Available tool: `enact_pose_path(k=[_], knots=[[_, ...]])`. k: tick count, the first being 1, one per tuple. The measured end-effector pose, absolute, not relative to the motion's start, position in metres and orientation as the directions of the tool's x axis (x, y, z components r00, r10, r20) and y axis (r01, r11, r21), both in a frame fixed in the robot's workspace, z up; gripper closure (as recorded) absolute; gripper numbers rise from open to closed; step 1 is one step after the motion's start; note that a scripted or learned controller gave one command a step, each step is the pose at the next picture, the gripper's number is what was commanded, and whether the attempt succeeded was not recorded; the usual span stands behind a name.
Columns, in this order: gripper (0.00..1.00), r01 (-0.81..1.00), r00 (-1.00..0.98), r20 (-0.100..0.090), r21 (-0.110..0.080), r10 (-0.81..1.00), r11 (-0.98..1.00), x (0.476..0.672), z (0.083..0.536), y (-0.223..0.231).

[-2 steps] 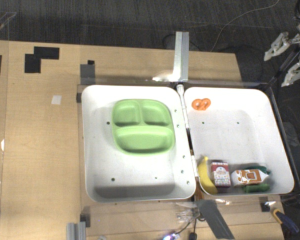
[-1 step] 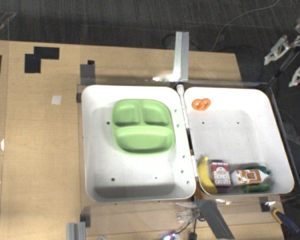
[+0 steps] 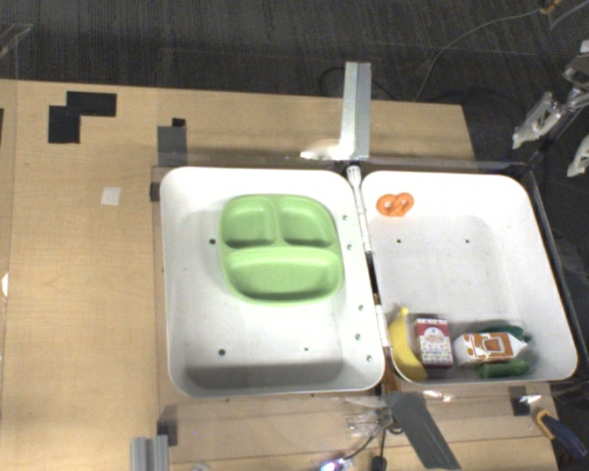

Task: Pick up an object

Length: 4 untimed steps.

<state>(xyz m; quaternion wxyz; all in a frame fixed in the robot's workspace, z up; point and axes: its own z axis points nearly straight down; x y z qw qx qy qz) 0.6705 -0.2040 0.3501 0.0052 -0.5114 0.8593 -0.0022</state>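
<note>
Two bins: left bin (image 3: 182, 292) carries a green divided plate (image 3: 280, 246); right bin (image 3: 471, 263) carries the pickable items
Gripper (image 3: 567, 126): off the right bin's far right corner, beyond its rim; whether it is spread or closed, cannot tell (blurred)
Nearest target: orange pretzel toy (image 3: 395, 204), alone in the far left corner, lying flat, leftward of the gripper
Cluster: banana (image 3: 403, 346), red carton (image 3: 431, 341), orange carton (image 3: 486, 345) touching along the near wall
Judgement: pretzel has free room; the cluster is crowded

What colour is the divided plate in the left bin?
Light green all over. The divided plate shows plainly in the camera view, lying in the left bin.
</note>
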Motion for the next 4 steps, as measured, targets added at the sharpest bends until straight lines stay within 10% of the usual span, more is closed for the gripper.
enact_pose_path(k=[3,4], knots=[[0.00,-0.781,0.625,0.003,-0.008,-0.781,-0.625,0.670,0.376,-0.194],[1.00,-0.784,0.621,0.003,-0.014,-0.784,-0.621,0.671,0.388,-0.193]])
